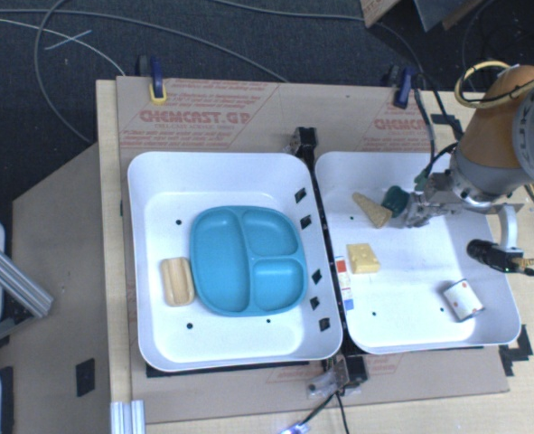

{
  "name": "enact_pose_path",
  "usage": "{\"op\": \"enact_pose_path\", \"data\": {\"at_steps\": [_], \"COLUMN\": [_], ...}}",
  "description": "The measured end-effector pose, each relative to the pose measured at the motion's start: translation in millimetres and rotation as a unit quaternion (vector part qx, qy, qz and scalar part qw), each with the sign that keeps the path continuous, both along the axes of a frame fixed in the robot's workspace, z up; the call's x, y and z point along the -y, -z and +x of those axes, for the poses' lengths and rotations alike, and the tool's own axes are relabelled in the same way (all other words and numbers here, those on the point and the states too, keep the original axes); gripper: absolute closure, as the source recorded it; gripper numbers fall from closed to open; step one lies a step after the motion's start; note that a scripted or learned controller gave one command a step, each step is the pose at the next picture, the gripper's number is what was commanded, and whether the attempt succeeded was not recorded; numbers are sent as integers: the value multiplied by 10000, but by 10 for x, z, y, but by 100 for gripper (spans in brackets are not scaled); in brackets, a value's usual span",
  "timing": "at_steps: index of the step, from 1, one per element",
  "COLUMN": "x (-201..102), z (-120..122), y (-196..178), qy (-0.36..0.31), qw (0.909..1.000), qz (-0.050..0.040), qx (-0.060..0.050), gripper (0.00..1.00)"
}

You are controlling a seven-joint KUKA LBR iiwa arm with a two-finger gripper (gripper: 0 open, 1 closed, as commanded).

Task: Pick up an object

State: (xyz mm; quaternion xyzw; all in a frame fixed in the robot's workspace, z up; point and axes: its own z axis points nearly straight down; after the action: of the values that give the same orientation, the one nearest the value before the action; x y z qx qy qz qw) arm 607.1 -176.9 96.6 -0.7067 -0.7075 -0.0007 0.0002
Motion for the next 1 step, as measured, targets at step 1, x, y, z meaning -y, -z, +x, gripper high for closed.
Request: {"op": "enact_pose_path", "data": {"at_steps": [1], "x": [92], "z": [-25], "y": [-529], "qy": [5], "qw": [10000], "qz": [-13], "qx": [21], "gripper": [100]}}
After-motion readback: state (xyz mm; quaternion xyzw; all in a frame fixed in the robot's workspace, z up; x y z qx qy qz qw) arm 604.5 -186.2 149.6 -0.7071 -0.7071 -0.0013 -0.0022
